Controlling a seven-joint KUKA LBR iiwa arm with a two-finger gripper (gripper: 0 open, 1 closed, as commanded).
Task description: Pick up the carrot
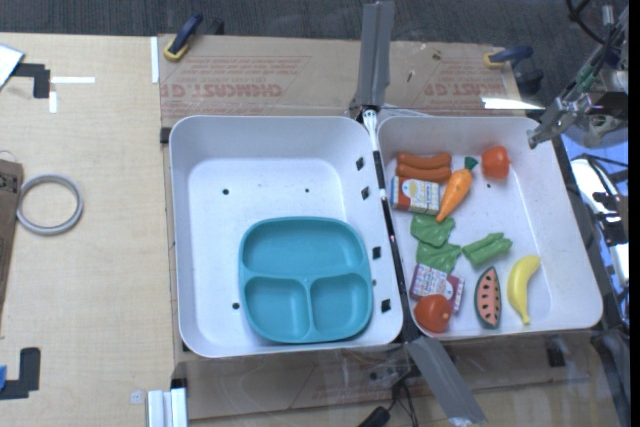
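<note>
The carrot [454, 191] is orange with a green top and lies in the right bin [560, 215], in its far half. It is tilted, with the green end pointing up-right towards a red-orange tomato [495, 162]. Its tip rests against a small carton [418, 196], just below a pair of sausages [424, 165]. Nothing covers the carrot.
Nearer the front of the right bin lie green leafy pieces [433, 231], a banana [522, 287], a watermelon slice [487, 297], a pink packet [438, 284] and a red fruit [432, 313]. The left bin [200, 215] holds a teal divided plate [305, 280]. A metal fixture with cables [580, 100] stands past the right bin's far corner.
</note>
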